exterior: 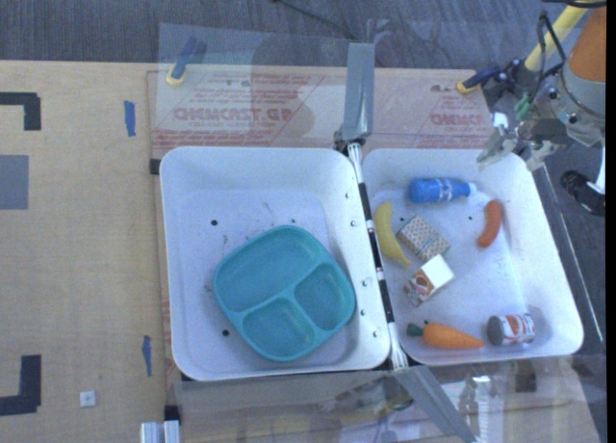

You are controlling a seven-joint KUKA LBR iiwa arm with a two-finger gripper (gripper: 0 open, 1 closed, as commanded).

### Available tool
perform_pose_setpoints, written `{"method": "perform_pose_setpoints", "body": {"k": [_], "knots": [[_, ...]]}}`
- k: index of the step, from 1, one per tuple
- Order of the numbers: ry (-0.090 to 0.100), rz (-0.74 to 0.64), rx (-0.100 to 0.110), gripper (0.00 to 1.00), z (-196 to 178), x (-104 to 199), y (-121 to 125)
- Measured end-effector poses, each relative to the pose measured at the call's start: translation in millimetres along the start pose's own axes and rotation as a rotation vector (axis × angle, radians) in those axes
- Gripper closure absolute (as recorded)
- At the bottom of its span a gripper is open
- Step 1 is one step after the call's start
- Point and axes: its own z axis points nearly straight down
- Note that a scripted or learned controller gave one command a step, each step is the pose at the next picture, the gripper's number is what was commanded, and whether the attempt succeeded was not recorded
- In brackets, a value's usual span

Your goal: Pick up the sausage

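The sausage (490, 223) is seen lying near the right bin's (563, 282) far right edge — not yet picked up. The claw (510, 143) is held above the far corner — its grip cannot be told.

Orange-red sausage (490, 223); blue bottle (439, 190); yellow banana (389, 235); brown-and-white checkered box (423, 237); orange carrot (450, 336), green-tipped at nine o'clock; teal tray (283, 293); white bins (183, 191).
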Motion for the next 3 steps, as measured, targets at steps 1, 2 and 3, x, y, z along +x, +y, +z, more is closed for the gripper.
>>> {"method": "perform_pose_setpoints", "body": {"k": [1,2,3], "knots": [[0.001,-0.206,-0.008,0.0,117,-19,-29],[0.004,-0.251,-0.005,0.0,127,-17,-46],[-0.002,-0.249,-0.012,1.0,114,-20,-45]]}}
